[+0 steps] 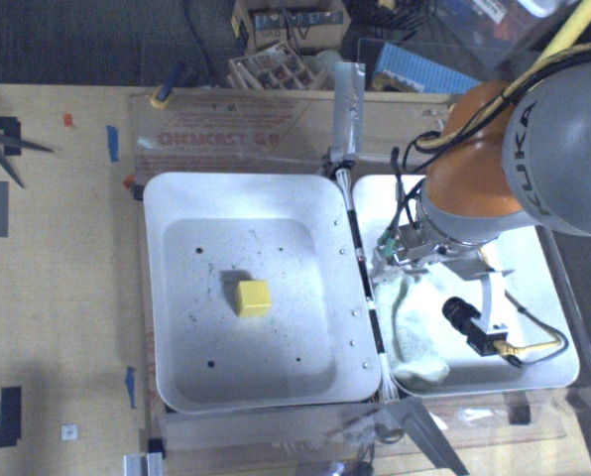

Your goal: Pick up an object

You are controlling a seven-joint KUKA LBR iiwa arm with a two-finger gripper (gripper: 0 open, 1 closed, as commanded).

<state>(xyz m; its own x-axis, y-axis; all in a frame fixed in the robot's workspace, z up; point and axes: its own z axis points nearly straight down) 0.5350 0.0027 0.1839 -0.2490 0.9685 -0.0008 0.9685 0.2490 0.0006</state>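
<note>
On my feed the pale wooden desk [67, 266] fills most of the view. Beyond its far edge I see dark floor with loose cables and an open cardboard box [286, 13] of clutter. A few strips of blue tape [112, 143] are stuck to the desk on the left. A clear sheet with red lettering [226, 127] lies flat just behind the bins.

The left bin [177, 206] is the one nearer the middle of my view. A small yellow block [254, 297] sits in it alone, a little left of the middle of the floor, well apart from every wall. It casts a short shadow towards the far left. Some dark specks dot the floor around it.

The right bin [558, 365] is touching the left one along a shared rim. A pale, crumpled soft thing [414, 345] lies in its near left part, close against that rim.

The grey arm [563, 147] comes in from the right, and its orange band [479, 162] hangs over the far half of the right bin. Below it the gripper [395, 254] is over the left side of that bin, close to the shared rim and just beyond the far end of the soft thing. The wrist hides most of it from this angle, so I cannot tell whether it is spread or pressed together. I see nothing held in it. The yellow block is well apart from it, across the rim.
</note>
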